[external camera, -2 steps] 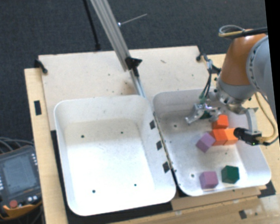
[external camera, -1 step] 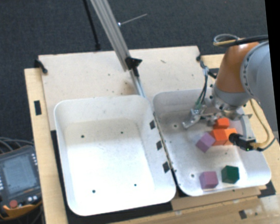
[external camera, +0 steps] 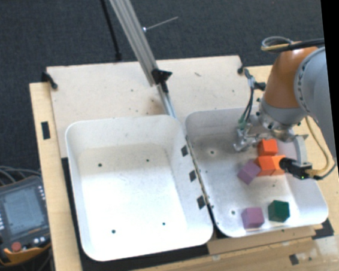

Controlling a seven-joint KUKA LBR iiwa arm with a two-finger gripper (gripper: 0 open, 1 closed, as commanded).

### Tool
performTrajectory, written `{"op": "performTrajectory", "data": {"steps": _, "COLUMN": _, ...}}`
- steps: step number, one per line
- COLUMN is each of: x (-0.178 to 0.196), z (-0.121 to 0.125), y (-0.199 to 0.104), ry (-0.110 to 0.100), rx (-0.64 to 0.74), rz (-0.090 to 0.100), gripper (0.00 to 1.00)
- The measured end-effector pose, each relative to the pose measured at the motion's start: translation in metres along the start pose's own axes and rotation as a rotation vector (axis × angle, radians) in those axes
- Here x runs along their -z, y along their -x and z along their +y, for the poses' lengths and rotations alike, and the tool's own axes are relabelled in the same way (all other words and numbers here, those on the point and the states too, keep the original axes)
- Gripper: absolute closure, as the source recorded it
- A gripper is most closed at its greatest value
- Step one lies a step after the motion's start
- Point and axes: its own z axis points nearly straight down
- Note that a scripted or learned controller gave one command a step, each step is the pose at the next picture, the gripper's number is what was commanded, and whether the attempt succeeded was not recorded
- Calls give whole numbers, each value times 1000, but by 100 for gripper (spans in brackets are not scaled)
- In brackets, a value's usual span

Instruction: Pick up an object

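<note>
The two-finger gripper [external camera: 260, 142] hangs low over the upper middle of the right white bin [external camera: 214, 134], under the grey arm with its orange band [external camera: 284, 83]. Whether its jaws are apart or closed cannot be told from this slant; metal parts of the wrist cover them. Just below it sit two orange cubes: a small orange block [external camera: 269, 146] right at the gripper's underside, possibly touching it, and a larger orange block [external camera: 270, 164] directly below that. A tilted light purple block [external camera: 248, 172] lies just left of the larger orange one. Near the bin's front rim, a second purple block [external camera: 252, 217] and a dark green block [external camera: 278, 210] rest side by side. The left white bin [external camera: 77, 171] adjoins the right one.
</note>
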Motion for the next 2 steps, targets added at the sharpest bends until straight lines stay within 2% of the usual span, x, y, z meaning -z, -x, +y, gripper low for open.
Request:
{"op": "performTrajectory", "data": {"steps": 1, "x": 64, "z": 2, "y": 7, "ry": 2, "rx": 1, "rz": 0, "gripper": 100}}
{"op": "performTrajectory", "data": {"steps": 2, "x": 110, "z": 1, "y": 5, "ry": 1, "rx": 9, "rz": 0, "gripper": 100}}
